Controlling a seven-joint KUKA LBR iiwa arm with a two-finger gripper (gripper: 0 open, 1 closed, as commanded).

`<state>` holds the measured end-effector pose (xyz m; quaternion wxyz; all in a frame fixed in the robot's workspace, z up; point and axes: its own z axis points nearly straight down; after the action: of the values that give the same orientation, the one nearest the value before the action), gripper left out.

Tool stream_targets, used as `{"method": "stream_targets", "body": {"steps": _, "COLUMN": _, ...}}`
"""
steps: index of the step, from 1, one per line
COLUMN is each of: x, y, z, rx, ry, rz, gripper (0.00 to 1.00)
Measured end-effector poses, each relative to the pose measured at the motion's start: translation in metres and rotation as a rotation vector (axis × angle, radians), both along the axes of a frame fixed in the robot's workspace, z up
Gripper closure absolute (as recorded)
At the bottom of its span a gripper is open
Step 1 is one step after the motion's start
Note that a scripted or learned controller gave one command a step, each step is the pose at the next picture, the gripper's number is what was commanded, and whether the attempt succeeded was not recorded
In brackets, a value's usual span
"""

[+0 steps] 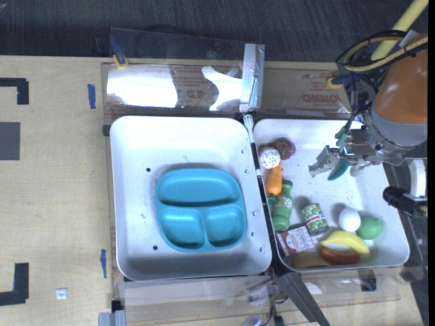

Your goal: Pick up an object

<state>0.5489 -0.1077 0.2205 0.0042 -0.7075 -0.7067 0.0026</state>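
Over the right shallow white bin (397, 246), near its upper right, the two-finger gripper (328, 168) hangs off the grey arm with the orange band (402, 100). Fingers are spread apart, nothing between them, teal-tipped finger (339, 170) angled down-left toward bare bin floor.

Objects all sit in the right bin, mostly along its left wall and bottom edge:
- dark red-brown round piece (283, 149) at upper left, with a white speckled round piece (269, 158) touching it on the left
- orange carrot-shaped piece (273, 180) just below, lying roughly vertical against the left wall
- green bottle-shaped piece (281, 208) below the carrot
- small green can with a white label (314, 218) to its right, tilted
- red-and-white packet (295, 238) below those
- yellow banana (345, 241) near the bottom edge, resting over a red-brown oblong piece (338, 255)
- white egg (349, 220) just above the banana, green ball (370, 228) touching it on the right

Gripper is well apart from all of them; closest are the can and the egg, below it.

Left shallow white bin (129, 182) holds a light blue three-compartment plastic tray (200, 208), centred. Both bins sit on the light wooden surface (51, 182). Clear plastic sheeting (177, 80) runs behind the bins.
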Motion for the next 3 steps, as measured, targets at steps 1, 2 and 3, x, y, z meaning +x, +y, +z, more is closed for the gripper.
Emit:
{"method": "stream_targets", "body": {"steps": 1, "x": -0.029, "y": -0.001, "z": -0.134, "rx": -0.003, "ry": -0.012, "rz": -0.011, "gripper": 0.0}}
{"method": "stream_targets", "body": {"steps": 2, "x": -0.067, "y": -0.026, "z": -0.134, "rx": -0.003, "ry": -0.016, "rz": 0.276, "gripper": 0.0}}
{"method": "stream_targets", "body": {"steps": 3, "x": -0.032, "y": -0.042, "z": -0.117, "rx": 0.002, "ry": -0.007, "rz": 0.404, "gripper": 0.0}}
